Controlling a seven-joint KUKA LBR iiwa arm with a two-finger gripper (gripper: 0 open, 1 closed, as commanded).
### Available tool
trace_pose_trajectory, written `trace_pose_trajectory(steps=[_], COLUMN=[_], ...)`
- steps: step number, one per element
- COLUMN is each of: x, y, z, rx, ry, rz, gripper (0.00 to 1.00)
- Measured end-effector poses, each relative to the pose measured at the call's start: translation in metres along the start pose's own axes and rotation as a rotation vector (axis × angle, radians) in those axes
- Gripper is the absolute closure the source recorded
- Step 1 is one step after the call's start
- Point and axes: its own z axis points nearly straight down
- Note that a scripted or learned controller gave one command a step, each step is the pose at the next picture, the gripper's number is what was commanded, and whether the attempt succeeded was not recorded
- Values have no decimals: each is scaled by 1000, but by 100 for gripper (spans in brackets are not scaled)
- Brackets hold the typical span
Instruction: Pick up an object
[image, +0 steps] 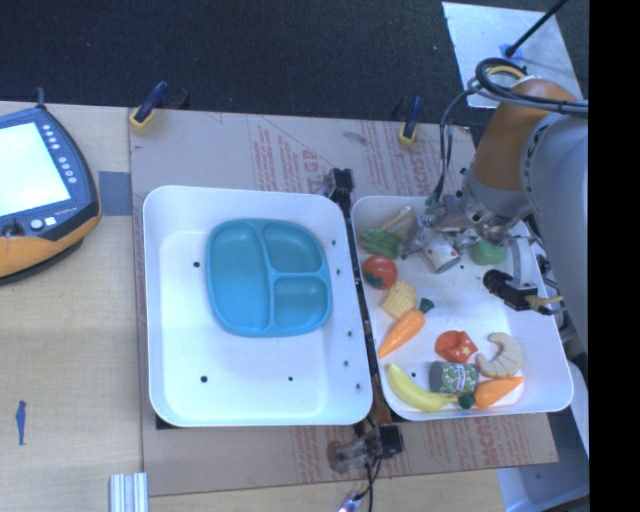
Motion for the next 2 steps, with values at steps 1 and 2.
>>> trace_pose_trajectory(steps=[1, 2], x=[-1, -2], y=[0, 1], z=[0, 0], rx=[-1, -2], ry=[1, 1], rz=[-1, -1], gripper=[0, 0])
